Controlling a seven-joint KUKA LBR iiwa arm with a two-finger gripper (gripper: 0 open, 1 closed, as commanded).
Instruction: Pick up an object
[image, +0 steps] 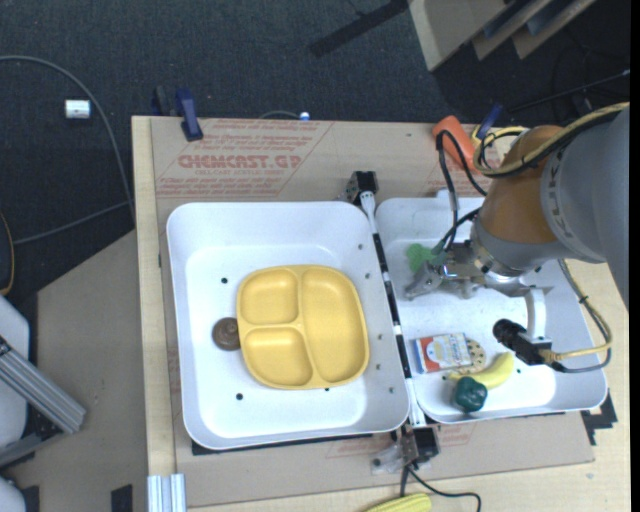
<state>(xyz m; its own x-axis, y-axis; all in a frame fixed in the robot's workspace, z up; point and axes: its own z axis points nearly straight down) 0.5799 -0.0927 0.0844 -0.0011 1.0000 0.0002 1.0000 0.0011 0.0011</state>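
A pale wooden board (250, 150) is seen laid over dark carpet (250, 50), with red lettering (240, 160) printed across its far end. A blue clamp (187, 112) is fixed at the board's far left corner. Two white bins are set side by side on it: the left bin (190, 300) and the right bin (400, 215), touching along a shared edge. That seam is pinned by a black clip (362, 185) at the far end and another clip (420, 440) at the near end. Over on the carpet, a grey cable (60, 70) is curved past a small white tag (78, 108). A metal rail (35, 385) is angled in at lower left.
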